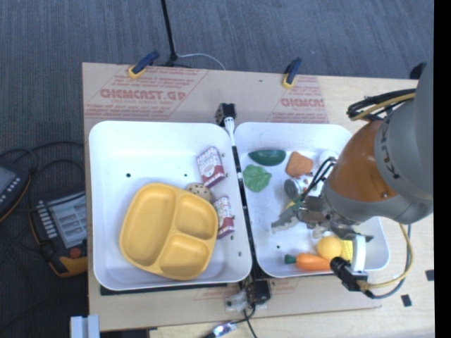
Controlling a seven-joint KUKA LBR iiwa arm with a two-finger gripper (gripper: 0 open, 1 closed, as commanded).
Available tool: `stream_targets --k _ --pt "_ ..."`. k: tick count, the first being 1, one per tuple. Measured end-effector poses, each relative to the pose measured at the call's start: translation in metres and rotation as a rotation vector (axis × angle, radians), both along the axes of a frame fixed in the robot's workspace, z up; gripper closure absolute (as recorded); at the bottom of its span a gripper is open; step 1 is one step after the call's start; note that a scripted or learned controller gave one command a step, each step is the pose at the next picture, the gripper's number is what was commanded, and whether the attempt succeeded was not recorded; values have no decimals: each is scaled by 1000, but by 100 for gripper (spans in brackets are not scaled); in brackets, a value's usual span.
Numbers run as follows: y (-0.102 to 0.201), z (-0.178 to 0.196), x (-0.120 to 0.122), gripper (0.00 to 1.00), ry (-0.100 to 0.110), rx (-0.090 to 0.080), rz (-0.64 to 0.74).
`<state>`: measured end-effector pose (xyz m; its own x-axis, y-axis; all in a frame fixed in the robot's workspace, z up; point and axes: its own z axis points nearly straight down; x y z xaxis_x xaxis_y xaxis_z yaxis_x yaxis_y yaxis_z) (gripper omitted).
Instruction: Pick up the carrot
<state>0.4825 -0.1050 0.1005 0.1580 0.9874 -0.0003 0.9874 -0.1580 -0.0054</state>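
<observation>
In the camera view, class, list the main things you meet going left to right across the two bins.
Yellow divided plate → red-and-white packet → green leafy piece → orange chunk → carrot → yellow lemon-like piece.

"chemcast gp" printed on bench sheet (148, 95)

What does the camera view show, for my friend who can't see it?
A carrot lies at the near edge of the right bin, beside a yellow toy, with the arm above. The left bin holds a yellow tray.
</observation>
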Motion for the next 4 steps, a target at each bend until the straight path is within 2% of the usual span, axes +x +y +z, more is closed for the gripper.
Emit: stream_targets --k 1,2,3,4 --pt "-55 -10 5 0 -12 2 416" --pt "-20 17 1 0 -4 2 524" --pt "-22 42 2 0 -6 0 863" --pt "-29 -10 5 0 -12 -2 1245"
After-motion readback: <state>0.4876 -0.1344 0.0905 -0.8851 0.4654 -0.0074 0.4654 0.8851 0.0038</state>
